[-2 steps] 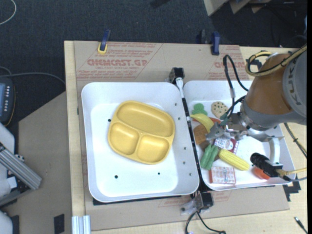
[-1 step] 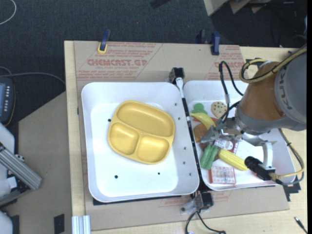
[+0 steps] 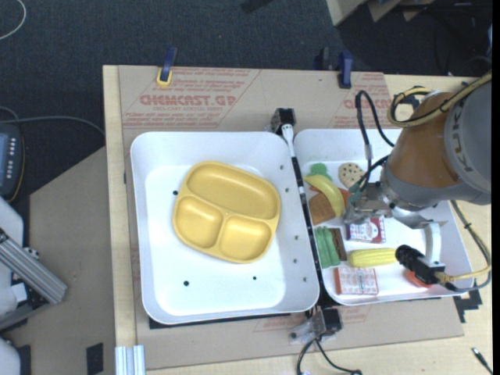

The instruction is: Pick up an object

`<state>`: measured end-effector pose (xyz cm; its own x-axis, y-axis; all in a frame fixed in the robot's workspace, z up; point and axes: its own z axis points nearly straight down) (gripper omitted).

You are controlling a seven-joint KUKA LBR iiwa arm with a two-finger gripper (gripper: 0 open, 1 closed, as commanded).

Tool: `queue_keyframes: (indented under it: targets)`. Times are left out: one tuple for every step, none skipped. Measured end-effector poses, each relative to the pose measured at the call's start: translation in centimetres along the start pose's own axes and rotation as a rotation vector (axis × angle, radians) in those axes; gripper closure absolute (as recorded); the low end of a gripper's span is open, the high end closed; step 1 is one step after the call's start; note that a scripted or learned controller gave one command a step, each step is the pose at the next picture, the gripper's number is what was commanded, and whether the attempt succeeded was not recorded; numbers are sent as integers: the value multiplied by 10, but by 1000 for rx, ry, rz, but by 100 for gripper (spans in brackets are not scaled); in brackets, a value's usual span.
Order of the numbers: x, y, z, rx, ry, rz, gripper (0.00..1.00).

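Note:
The right bin [image 3: 461, 244] holds several small items. A yellow banana [image 3: 328, 191], a green piece [image 3: 319, 169] and a speckled round cookie [image 3: 350, 173] lie toward its back. A brown bun [image 3: 322, 208] sits under the banana. A green and brown bar [image 3: 329, 245], a yellow corn cob [image 3: 372, 256] and a red and white packet [image 3: 358, 282] lie toward the front. My gripper [image 3: 360, 209] hangs low over another red and white packet [image 3: 367, 230], just right of the bun. The wrist hides what is directly under it.
The left bin [image 3: 156, 272] holds a yellow three-compartment plate [image 3: 226, 211]. A black divider rail [image 3: 297, 186] runs between the bins. The arm's grey and orange body [image 3: 430, 155] covers the right bin's back right corner.

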<state>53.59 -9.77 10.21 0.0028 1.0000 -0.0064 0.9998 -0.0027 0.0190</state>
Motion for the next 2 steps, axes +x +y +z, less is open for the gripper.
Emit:
queue_keyframes:
  targets:
    - [4,3,-44,15,5,-4,100]
    - [3,11,-88,12,5,-4,100]
